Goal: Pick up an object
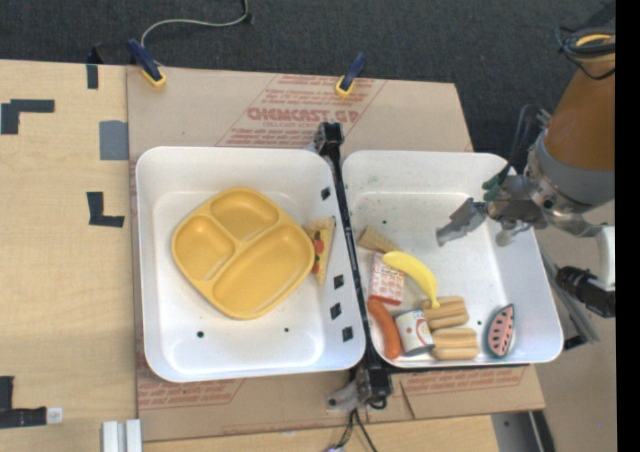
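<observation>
Gripper [470, 220] hovers over the right bin [420, 165], jaws apart, nothing between them. Toy food clusters at its 7 o'clock: banana [415, 272], sausage [386, 328], watermelon slice [499, 330]. Advice: descend centred on the banana, which lies clearest of its neighbours.

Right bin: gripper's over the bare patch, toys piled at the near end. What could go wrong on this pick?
1. The gripper hangs over bare floor, so a straight descent likely closes on nothing.
2. The banana, hot dog and buns lie packed together; fingers may jam or nudge neighbours.
3. The watermelon slice sits by the bin wall, risking a collision.
</observation>
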Controlling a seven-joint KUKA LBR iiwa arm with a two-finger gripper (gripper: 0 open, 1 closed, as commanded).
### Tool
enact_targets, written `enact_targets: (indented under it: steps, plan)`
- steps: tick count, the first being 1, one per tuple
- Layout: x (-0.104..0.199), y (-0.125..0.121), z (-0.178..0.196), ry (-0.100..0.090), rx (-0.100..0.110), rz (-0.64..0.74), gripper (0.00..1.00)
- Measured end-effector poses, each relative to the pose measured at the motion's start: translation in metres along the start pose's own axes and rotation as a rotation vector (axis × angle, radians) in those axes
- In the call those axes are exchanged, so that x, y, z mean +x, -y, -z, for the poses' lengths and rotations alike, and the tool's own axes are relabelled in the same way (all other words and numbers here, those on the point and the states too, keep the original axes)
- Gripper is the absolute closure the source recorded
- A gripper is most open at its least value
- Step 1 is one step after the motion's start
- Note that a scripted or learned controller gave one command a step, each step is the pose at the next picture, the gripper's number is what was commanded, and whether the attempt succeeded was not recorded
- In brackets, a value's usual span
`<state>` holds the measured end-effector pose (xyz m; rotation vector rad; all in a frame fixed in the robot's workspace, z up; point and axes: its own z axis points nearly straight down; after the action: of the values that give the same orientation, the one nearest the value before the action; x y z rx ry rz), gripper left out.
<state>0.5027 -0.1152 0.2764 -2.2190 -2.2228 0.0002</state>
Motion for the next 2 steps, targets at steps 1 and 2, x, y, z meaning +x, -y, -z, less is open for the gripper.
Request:
enact_targets:
  steps: [1, 2]
  plan:
    - [-0.014, 0.02, -0.136, -0.001, 0.004, -0.002, 0.0]
    - [-0.014, 0.018, -0.19, 0.001, -0.003, -0.002, 0.0]
